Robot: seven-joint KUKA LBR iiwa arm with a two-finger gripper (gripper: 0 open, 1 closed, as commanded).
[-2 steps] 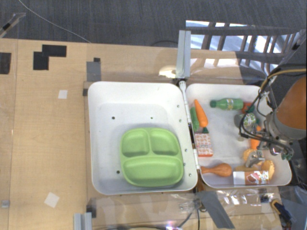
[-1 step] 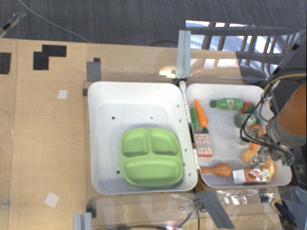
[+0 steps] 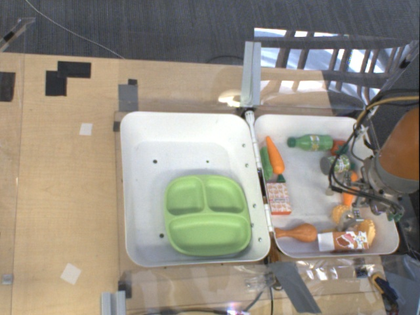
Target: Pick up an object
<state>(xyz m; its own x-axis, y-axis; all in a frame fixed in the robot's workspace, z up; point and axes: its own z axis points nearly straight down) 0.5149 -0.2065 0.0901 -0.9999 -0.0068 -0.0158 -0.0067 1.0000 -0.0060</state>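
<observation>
The right bin (image 3: 308,176) holds several small items. An orange carrot (image 3: 274,155) lies beside a green vegetable (image 3: 266,163) at its left wall. At the far side lies a green bottle (image 3: 311,142). A pink and white box (image 3: 279,198) sits by the left wall. Near the front edge lie a brown drumstick (image 3: 298,232) and a red-labelled bottle (image 3: 342,241). My gripper (image 3: 351,199) hangs low over the bin's right side, above some orange and yellow pieces (image 3: 342,213) that it partly hides.
The left bin (image 3: 141,176) bears a green divided plate (image 3: 207,214). A metal divider post (image 3: 250,71) stands behind the bins. The arm's grey body and orange band (image 3: 400,156) and its cables cover the right bin's far right corner.
</observation>
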